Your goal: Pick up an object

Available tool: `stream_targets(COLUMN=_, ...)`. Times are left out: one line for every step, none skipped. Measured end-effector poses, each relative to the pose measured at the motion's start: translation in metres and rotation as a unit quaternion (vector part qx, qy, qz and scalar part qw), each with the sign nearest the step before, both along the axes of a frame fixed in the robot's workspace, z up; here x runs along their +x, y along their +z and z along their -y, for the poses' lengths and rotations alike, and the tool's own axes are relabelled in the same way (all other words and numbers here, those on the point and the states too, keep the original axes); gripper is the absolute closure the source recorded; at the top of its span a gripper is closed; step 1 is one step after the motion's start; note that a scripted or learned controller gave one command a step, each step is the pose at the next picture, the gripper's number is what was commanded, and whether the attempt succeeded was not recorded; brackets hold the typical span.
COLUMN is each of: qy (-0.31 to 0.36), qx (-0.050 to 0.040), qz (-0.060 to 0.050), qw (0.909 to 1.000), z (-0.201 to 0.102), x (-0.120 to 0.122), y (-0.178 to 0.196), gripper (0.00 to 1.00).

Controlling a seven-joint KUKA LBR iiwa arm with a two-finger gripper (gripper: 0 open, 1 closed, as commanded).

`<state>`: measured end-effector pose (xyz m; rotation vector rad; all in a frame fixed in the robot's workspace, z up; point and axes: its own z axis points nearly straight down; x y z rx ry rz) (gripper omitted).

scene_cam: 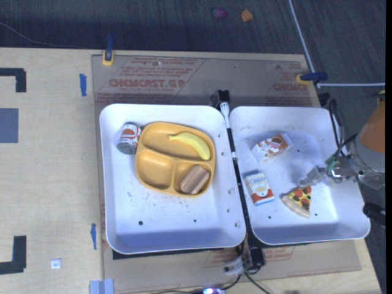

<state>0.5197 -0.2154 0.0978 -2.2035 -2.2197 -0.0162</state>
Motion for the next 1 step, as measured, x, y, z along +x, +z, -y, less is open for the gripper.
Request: stream_targets(qy=-0.002, qx=-0.0057, qz=0.003, qw=1.0000, z=0.0039, x=0.0003, y=0.0104, gripper=1.00)
